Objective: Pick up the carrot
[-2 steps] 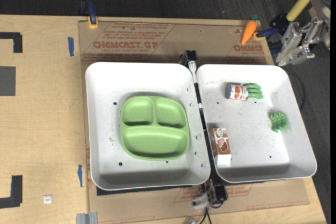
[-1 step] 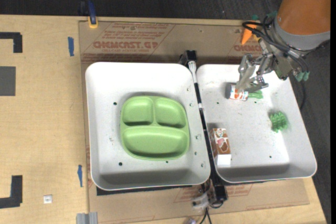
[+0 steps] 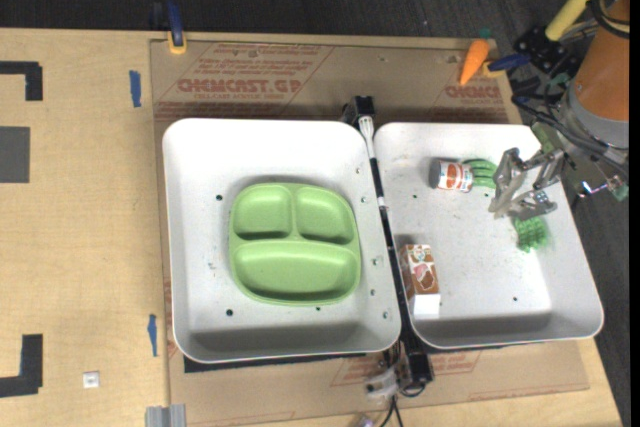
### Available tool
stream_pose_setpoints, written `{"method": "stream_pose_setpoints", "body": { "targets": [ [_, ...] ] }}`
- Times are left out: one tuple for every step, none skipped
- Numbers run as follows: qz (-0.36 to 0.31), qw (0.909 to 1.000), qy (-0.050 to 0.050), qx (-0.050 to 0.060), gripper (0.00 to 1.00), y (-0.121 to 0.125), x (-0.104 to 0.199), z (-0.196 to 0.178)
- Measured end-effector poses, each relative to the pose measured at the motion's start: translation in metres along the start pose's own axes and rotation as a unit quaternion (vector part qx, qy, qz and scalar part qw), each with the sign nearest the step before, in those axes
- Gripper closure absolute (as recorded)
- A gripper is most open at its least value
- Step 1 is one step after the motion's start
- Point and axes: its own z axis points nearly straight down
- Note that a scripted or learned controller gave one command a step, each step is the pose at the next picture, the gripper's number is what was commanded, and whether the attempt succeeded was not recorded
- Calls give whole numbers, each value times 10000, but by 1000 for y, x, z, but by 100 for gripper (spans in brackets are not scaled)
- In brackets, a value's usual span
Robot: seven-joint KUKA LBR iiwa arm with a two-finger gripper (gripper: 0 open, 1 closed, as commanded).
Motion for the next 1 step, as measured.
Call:
{"method": "stream_pose_setpoints", "body": {
  "targets": [
    [-1098,9939,-18,11,100,-30,6,-166]
  ]
}}
